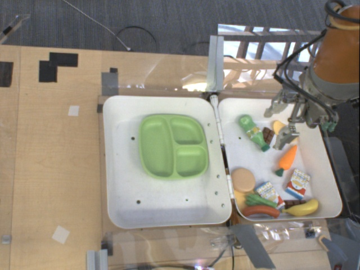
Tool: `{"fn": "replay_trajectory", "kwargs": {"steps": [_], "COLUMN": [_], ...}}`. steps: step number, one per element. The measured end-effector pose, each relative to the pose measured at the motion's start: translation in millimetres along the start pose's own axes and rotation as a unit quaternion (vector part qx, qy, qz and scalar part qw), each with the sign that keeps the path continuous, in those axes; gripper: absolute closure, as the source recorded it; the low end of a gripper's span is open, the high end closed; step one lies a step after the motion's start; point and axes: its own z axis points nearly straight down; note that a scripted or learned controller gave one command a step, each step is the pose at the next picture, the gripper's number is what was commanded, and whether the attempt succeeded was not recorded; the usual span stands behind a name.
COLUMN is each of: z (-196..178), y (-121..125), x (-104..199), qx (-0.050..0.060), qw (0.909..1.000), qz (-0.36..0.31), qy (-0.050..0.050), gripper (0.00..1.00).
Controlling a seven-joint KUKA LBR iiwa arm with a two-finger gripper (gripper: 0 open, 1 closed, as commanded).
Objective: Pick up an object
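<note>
With its 2 fingers spread and empty, the grey two-finger gripper (287,129) risks nudging the small orange plastic carrot (287,158) aside, closing on nothing.

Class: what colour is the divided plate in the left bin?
Light green, seen in the camera view: divided plate.

The arm (337,49) is cut off by the picture's right and top edges, so its upper links go unseen. The end effector (288,129) covers part of a small dark item (269,134) just right of the green bottle (251,131); what that item is cannot be told. The printing on the small carton (298,183) below the carrot (287,157) is too small to read.
</note>
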Motion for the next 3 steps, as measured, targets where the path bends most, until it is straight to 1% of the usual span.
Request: {"fn": "replay_trajectory", "kwargs": {"steps": [1, 2, 3], "z": [96.3, 178.5, 164.4], "y": [-22.1, -34.5, -32.6], "x": [15.2, -39.5, -43.2], "qx": [-0.001, 0.001, 0.001], "qw": [0.9944, 0.9956, 0.9953], "qz": [-0.106, -0.093, -0.096], "qy": [0.003, -0.004, -0.01], "gripper": [0.0, 0.0, 1.0]}}
